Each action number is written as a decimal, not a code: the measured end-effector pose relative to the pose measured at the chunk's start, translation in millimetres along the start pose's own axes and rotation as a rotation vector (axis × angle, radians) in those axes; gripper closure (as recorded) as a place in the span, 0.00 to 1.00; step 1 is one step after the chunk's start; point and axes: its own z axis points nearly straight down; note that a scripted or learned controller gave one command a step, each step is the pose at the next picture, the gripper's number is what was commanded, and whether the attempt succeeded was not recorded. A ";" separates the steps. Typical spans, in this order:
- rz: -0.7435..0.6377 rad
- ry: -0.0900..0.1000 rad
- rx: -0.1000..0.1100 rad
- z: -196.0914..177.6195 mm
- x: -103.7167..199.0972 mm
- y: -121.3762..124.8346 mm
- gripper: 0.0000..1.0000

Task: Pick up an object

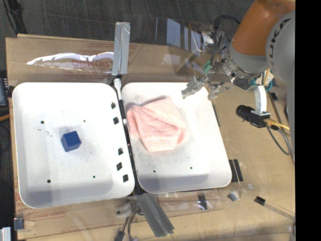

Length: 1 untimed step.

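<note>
A folded pink cloth (pixel 156 124) lies in the left half of the right bin (pixel 200 159). A small blue cube (pixel 71 140) sits in the middle of the left bin (pixel 30 109). My gripper (pixel 200 89) hangs above the back right edge of the right bin, up and to the right of the cloth and apart from it. Its fingers are spread open with nothing between them.
A grey divider with black clips (pixel 120 134) runs between the two bins. Brown cardboard (pixel 65 49) lies behind the bins, and a metal post (pixel 122 46) stands at the back between them. Bare bench surface (pixel 261 159) extends to the right of the bins.
</note>
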 end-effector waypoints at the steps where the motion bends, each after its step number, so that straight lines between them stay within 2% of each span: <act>1: -0.045 0.001 -0.004 132.4 -19.0 -33.3 0.00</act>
